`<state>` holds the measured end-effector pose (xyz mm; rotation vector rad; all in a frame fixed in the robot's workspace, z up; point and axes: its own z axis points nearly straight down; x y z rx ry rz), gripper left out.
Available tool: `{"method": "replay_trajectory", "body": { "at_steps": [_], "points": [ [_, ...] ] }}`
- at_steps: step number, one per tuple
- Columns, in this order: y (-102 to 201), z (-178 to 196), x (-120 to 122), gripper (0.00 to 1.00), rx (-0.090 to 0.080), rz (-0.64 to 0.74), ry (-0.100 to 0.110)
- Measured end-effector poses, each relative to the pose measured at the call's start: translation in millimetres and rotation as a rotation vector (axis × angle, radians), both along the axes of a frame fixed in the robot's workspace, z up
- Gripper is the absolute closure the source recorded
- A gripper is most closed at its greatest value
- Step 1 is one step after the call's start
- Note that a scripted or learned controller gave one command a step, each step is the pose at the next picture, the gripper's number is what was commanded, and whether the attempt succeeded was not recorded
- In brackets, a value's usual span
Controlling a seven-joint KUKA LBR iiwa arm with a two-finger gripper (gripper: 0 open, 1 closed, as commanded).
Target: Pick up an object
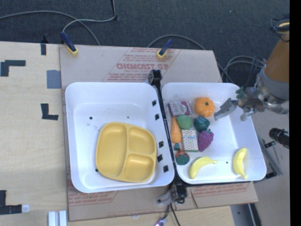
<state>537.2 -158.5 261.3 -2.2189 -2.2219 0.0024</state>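
from above, the gripper [233, 108] hangs over the right bin [244, 140] near its upper right edge, fingers spread apart with nothing between them. just to its left sits an orange fruit [205, 106]. further left are a small packet [179, 108], a green fruit [185, 122], a teal piece [201, 123], a purple grape bunch [205, 140] and a carrot [175, 131]. two bananas [201, 166] [240, 162] lie along the bin's near edge. the left bin [80, 102] holds a yellow divided tray [126, 151].
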Motion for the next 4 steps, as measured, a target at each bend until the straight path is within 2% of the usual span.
{"method": "replay_trajectory", "body": {
  "at_steps": [1,2,3,4],
  "points": [
    [36.4,-97.1,89.6,0.0,0.001,0.0,0.0],
    [20.3,-159.4,122.3,0.0,-0.002,0.0,-0.002],
    [35.1,-168.9,88.9,0.0,-0.005,-0.003,-0.024],
    [27.2,-160.0,61.1,0.0,-0.001,-0.001,-0.001]
  ]
}}
